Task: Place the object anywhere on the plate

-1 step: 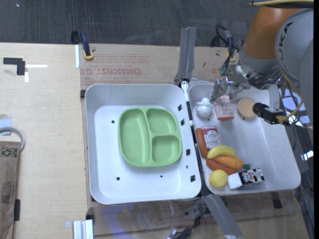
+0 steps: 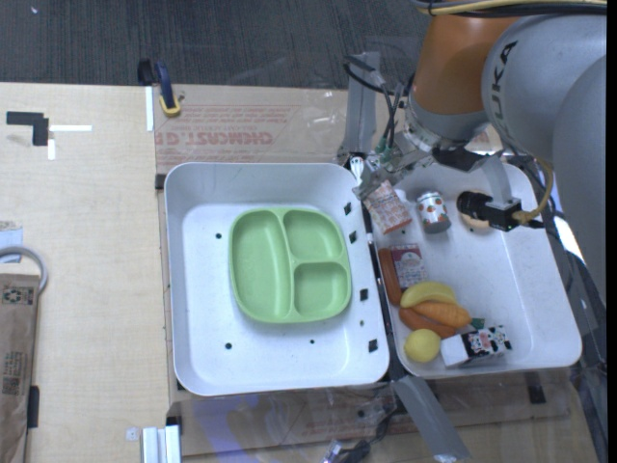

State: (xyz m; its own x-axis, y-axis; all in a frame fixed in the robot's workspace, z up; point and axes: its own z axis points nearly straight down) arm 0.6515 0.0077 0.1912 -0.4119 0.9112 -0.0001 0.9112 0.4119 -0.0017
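At the far left corner of the right bin (image 2: 540, 249), the fingers (image 2: 378, 174) hang low under the wrist. Cables and shadow mask their tips, so it cannot be told whether they are spread, closed, or holding anything.

1. Object. The packet (image 2: 386, 208) lies just below the fingers, touching or nearly touching them, and is judged to be the item to move. A small jar (image 2: 434, 210) stands just to their right. The banana (image 2: 427, 294) and lemon (image 2: 421, 345) lie well toward the near side.
2. Target. The plate (image 2: 289, 263) sits in the left bin (image 2: 178, 258), to the left of the fingers and nearer the camera, across the two bin walls.
3. Grip. Confirm that the packet is between the fingers before lifting. A thin, limp packet probably slips if pinched at one edge.
4. Transfer. Raise the packet clear of both walls, then travel left.
5. Release. Lower over any compartment and let go close to the surface. Any spot on the plate satisfies the task.
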